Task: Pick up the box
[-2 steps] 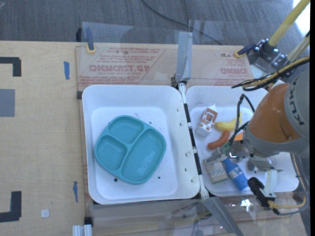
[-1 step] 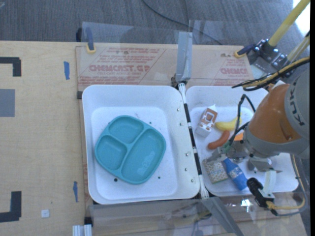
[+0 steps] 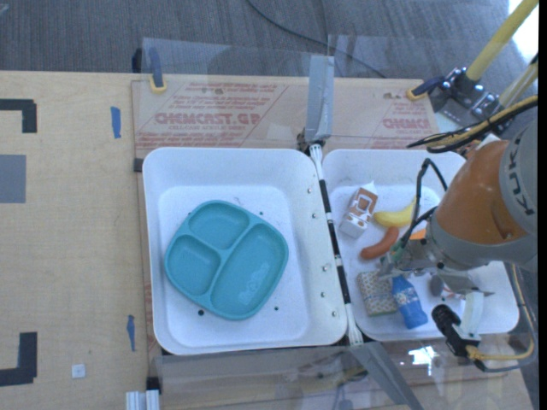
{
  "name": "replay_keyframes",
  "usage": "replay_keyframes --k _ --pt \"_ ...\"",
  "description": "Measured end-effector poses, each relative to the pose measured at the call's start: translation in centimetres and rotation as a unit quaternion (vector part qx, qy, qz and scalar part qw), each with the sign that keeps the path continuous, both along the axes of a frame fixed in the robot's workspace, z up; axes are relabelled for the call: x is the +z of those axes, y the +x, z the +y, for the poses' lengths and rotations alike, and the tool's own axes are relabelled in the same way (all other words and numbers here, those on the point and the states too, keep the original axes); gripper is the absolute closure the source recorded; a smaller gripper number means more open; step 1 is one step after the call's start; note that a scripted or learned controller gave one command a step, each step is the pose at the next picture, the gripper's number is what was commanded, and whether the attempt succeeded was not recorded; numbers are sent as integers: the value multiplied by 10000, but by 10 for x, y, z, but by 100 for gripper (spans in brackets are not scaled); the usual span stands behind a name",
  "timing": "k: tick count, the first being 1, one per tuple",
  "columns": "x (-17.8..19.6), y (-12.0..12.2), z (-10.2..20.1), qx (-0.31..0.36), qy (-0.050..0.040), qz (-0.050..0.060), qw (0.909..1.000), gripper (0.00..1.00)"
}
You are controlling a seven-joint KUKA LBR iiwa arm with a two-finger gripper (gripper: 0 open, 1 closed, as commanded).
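The box (image 3: 359,211) is a small white carton with orange print. It lies in the upper left part of the right bin (image 3: 504,314), close to the divider. My gripper (image 3: 399,266) hangs low over the middle of that bin, below and to the right of the box and apart from it. It sits just above a blue bottle (image 3: 409,302) and a grey checkered pad (image 3: 373,291). The arm's orange band (image 3: 479,202) covers the bin's right half.
A yellow banana (image 3: 396,217) lies right of the box, and an orange sausage-shaped piece (image 3: 379,245) lies between the box and my gripper. The left bin (image 3: 171,173) holds a teal divided plate (image 3: 226,260).
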State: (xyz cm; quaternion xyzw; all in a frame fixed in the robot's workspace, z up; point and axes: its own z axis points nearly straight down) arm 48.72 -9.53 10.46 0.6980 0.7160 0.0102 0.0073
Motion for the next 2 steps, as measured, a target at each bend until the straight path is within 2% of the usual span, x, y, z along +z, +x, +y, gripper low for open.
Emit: replay_keyframes --k 1,2 --pt "81 137 22 2116 -61 99 9773 100" --pt "81 138 23 2123 -60 100 9771 0"
